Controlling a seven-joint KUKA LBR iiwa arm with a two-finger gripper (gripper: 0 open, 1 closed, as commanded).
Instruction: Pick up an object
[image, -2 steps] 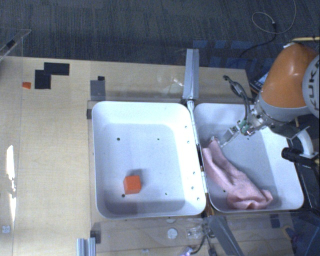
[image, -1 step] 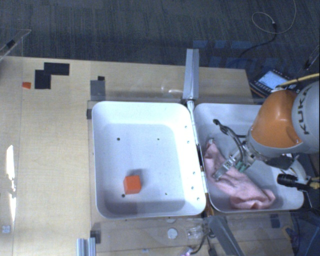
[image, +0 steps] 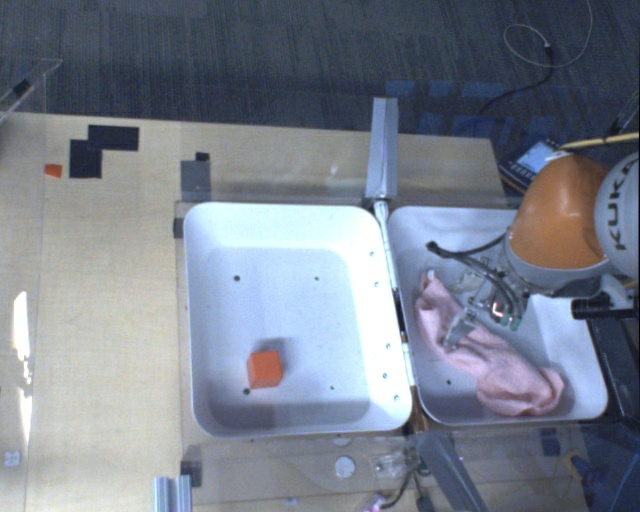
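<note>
Cloth (image: 497, 368): pink, crumpled, lying in the right bin (image: 590, 385) from the near-left wall toward the front right corner.
Cloth handling: judged soft, limp and light; it should drape and stretch rather than lift as one piece, and it should not slip from a firm pinch.
Cloth hold point: a raised fold gives the most material to pinch; the ridge at the upper left end, just beside the hand, looks suitable. Flat single layers against the bin floor are likely to be missed.
Hand (image: 470, 318): low over the upper left end of the cloth, touching or nearly touching it. Whether it is released or clenched cannot be told, and no cloth is seen in its grip.
Block (image: 265, 369): small, orange, in the left bin (image: 280, 230), near the front. Judged rigid and light, with flat opposing faces for a hold.
Spacing: block and hand are well apart, in separate bins.
Counter (image: 100, 330): tan, carries both bins side by side.
</note>
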